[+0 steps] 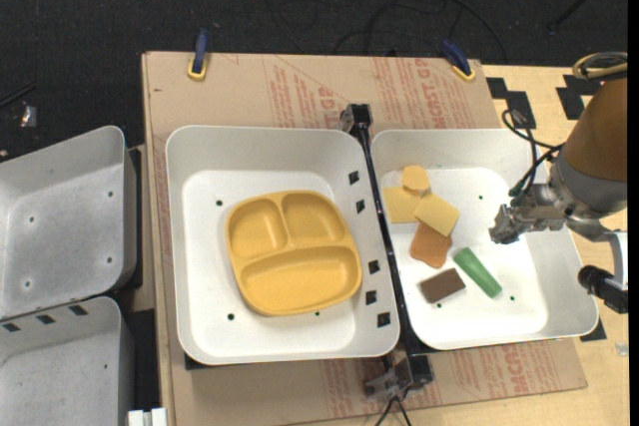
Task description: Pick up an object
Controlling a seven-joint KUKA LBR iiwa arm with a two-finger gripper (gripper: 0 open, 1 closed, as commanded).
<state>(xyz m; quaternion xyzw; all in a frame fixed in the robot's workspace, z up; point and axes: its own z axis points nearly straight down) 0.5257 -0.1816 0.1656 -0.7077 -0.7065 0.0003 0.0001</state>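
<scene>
We take the green cylinder [478, 272] as the likeliest pick: it lies in the right bin [559, 314], just right of the brown block [441, 286], and all else is placed from it. The gripper [507, 222] hangs just above and to its right, over bare bin floor. At this blur we cannot tell how its jaws stand, and we see nothing held.

To do this well, we should centre over the cylinder's middle and close across its narrow width, clear of the brown block. Its long axis runs diagonally, upper-left end toward the orange-brown piece [431, 245], lower-right end toward the bin's near corner. The yellow blocks [419, 205] lie farther up-left; the yellow divided plate [294, 252] sits well left, in the left bin [190, 244].
</scene>
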